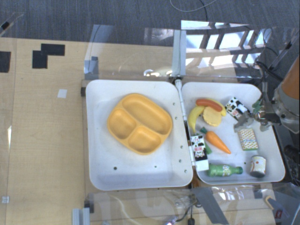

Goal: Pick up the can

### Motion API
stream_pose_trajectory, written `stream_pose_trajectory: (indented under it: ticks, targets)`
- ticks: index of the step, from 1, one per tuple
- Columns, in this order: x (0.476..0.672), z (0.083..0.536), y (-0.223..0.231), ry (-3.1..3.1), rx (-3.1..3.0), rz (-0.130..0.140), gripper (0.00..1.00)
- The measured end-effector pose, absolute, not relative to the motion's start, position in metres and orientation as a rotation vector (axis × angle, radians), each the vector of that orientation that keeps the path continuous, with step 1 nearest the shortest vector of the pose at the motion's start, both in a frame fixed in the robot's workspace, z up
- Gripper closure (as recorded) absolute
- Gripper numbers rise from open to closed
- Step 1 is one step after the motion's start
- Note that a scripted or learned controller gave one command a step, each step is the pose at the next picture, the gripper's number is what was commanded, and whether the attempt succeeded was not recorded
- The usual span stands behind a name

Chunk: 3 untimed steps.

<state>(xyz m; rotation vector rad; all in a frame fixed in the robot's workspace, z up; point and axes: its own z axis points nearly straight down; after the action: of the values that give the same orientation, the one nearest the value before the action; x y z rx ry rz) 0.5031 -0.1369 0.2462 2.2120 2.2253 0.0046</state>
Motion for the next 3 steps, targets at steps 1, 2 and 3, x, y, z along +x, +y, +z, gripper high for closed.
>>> stream_pose_trajectory:
  ticks: [1, 2, 3]
  targets:
    - [0.602, 0.319, -0.206, 2.174, 2.258, 0.006, 0.00]
    - [0.604, 0.331, -0.205, 2.179, 2.244, 0.009, 1.00]
    - [0.529, 0.437, -0.187, 2.063, 2.359, 0.007, 1.00]
